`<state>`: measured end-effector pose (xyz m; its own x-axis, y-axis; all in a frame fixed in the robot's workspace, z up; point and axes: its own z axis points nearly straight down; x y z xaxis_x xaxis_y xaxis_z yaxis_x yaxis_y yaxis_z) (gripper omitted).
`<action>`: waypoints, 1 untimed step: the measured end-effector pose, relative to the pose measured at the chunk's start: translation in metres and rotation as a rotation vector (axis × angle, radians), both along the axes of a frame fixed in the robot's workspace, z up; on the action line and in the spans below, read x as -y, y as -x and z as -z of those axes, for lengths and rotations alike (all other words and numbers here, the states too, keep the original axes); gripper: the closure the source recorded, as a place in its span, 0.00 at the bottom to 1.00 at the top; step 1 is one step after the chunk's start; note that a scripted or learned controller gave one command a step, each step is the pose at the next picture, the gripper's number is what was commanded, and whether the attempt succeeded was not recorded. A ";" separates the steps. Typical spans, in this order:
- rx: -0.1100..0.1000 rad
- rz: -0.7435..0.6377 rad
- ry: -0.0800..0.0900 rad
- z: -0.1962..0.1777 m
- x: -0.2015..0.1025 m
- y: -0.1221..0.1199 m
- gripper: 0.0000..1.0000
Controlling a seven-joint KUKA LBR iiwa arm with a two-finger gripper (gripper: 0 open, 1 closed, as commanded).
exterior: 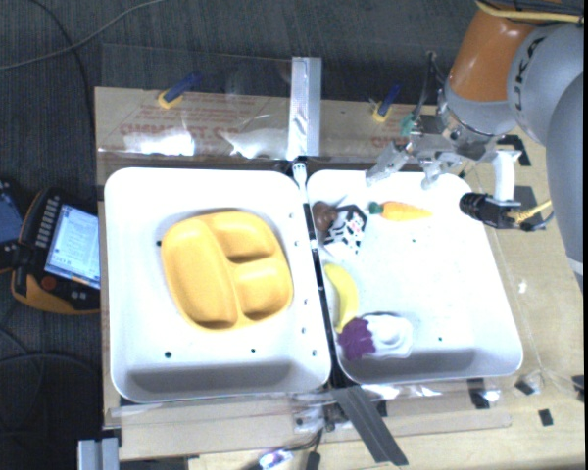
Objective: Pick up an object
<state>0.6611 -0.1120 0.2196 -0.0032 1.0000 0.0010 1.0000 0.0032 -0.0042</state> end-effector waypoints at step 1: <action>0.001 0.008 0.001 -0.036 -0.041 -0.008 0.00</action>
